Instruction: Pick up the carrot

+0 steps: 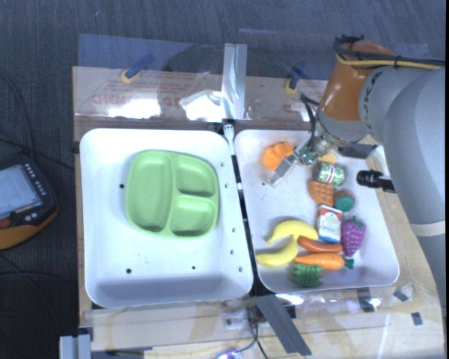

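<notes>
Step in hand, by my reading: approach, before any grasp. Gripper (290, 163) hangs over the right bin (389, 275), at about 11 o'clock of that bin's floor, just beside an orange piece (277, 154). Its fingers stand apart, released, nothing between them.

Carrot (322, 261) lies at about 6 o'clock in the same bin, well apart from the gripper. Orange body, long and tapered, lying flat and running roughly 9-to-3, with a green stub at the 3 o'clock end. A red sausage-like piece (319, 245) lies alongside at its 12 o'clock, touching or nearly so. Banana (283, 244) sits at its 9 o'clock, a green leafy item (307, 274) at 7, grapes (352, 235) at 2.

Next move, as I judge it: carry the gripper toward 6 o'clock across the bin, turn the fingers to straddle the carrot's narrow width, then descend. Crowding is the risk; a finger may land on the red piece.

Left bin (97, 275) carries a green tray (172, 193).
</notes>
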### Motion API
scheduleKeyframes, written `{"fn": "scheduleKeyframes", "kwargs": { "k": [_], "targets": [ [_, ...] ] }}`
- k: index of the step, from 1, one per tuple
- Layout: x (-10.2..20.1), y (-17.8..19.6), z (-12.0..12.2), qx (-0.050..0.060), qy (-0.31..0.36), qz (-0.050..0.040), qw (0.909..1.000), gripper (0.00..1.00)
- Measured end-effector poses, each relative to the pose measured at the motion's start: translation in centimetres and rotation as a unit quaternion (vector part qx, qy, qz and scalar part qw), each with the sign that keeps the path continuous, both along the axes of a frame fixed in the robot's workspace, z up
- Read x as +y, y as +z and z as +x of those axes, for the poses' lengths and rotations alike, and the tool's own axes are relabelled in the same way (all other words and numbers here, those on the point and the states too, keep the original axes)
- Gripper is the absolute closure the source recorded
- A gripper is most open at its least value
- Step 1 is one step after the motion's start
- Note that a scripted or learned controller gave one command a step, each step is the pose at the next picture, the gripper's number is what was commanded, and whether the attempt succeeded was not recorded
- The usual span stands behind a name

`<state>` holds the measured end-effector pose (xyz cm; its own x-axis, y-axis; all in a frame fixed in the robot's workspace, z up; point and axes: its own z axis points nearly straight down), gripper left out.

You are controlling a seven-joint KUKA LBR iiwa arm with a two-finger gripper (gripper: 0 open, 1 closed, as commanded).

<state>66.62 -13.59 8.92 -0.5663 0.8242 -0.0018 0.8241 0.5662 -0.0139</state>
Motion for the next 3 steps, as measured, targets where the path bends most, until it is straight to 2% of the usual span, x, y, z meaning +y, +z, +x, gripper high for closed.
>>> {"fn": "scheduleKeyframes", "kwargs": {
  "k": [1, 2, 3],
  "targets": [
    [0.0, 0.0, 0.0, 0.000, 0.000, -0.0001, 1.0000, 0.00],
    [-2.5, 0.0, -7.5, -0.009, 0.005, 0.0027, 0.9999, 0.00],
    [-4.5, 0.1, -10.8, -0.013, -0.110, 0.0036, 0.9938, 0.00]
  ]
}}
